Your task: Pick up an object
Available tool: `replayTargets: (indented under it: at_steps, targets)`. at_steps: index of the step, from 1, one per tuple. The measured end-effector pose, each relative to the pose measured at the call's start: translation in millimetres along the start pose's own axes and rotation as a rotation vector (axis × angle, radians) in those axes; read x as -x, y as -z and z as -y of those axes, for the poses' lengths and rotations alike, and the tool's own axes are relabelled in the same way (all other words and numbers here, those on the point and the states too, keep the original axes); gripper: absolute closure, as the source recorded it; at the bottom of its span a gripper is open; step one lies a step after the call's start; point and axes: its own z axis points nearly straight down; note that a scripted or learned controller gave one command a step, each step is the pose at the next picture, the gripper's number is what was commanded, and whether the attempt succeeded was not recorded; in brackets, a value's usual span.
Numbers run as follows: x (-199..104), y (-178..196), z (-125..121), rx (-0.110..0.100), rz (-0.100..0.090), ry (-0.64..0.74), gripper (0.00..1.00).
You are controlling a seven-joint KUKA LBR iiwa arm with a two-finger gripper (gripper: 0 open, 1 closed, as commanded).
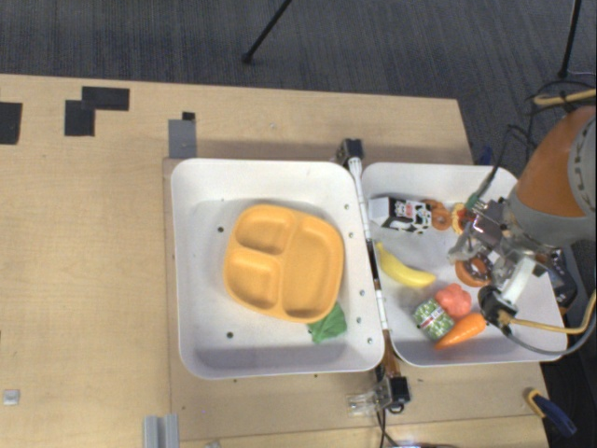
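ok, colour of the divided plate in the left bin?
Yellow-orange all over. The divided plate shows best in the camera view, sitting in the left bin.

robotics lab: plywood bench (84, 250), two white bins (187, 278), tripod legs (280, 17), cables (550, 329).

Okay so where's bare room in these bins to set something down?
Left bin: bare floor rings the yellow tray, widest along the left wall and front-left corner. Right bin: crowded around the banana, carrot and gripper; only its front-left corner looks free.
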Motion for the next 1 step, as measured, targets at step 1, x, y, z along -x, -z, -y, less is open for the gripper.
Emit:
replayTargets:
  at_steps: [1]
  targets:
    - [34.3,24.7,22.9,0.000,0.001,0.211,1.00]
